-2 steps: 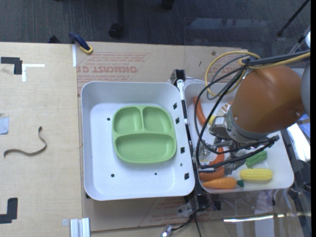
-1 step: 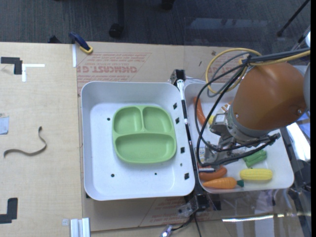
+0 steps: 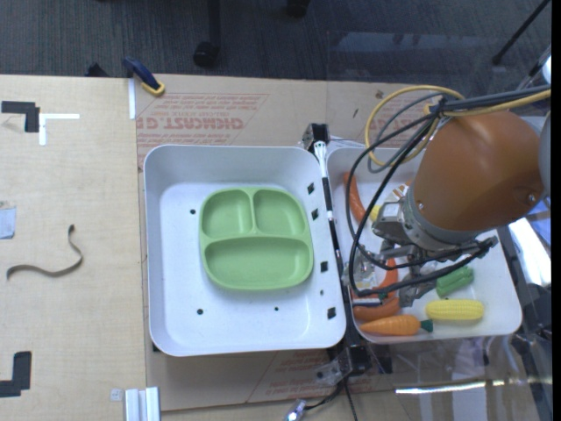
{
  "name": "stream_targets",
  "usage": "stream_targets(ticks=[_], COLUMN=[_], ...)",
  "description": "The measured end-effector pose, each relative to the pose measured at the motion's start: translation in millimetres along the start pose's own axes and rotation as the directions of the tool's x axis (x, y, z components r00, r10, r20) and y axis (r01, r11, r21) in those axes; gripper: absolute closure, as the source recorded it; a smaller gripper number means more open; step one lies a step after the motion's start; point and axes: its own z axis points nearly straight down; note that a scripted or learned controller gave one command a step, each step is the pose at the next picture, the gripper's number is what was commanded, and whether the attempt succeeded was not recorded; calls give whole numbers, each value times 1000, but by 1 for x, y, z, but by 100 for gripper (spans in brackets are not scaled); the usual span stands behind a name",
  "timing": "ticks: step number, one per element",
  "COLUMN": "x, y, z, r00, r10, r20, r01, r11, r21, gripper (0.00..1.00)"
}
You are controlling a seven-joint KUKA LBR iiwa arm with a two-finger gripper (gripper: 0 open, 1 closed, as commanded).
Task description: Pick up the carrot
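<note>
The left bin (image 3: 166,323) held a green divided plate (image 3: 257,238), three compartments, all bare, lying flat near the middle of the bin floor. Nothing else lay in that bin.

The right bin (image 3: 500,318) held the toy food. The carrot (image 3: 390,324) lay on its side along the near wall, at the left near corner, with its green stub pointing right. Just beside it to the right sat a yellow corn cob (image 3: 454,310), and above that a green vegetable (image 3: 454,280), possibly a pepper or cucumber. Another orange piece (image 3: 355,202) showed along the bin's left wall, further back, partly behind cables.

The arm's orange band (image 3: 478,172) hung over the right bin and hid most of the wrist. The gripper (image 3: 386,266) reached down below it, above and slightly behind the carrot; whether its fingers were apart or closed could not be told, and nothing was seen between them.

By my reading, this was the approach step: the carrot rested on the bin floor, not yet lifted. The next move would call for shifting toward the near wall, lining up across the carrot's body, and keeping off the corn.
</note>
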Motion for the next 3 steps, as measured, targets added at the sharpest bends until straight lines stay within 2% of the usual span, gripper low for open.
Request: stream_targets(ticks=[1,2,3], x=[-2,-2,-41], y=[-1,-1,22], z=[-9,-9,10], r00=[1000,1000,991], r10=[2,1,137], r20=[4,4,-5], r01=[-2,-1,-137], r11=[1000,1000,991], r21=[1,1,-2], gripper=[100,0,0])
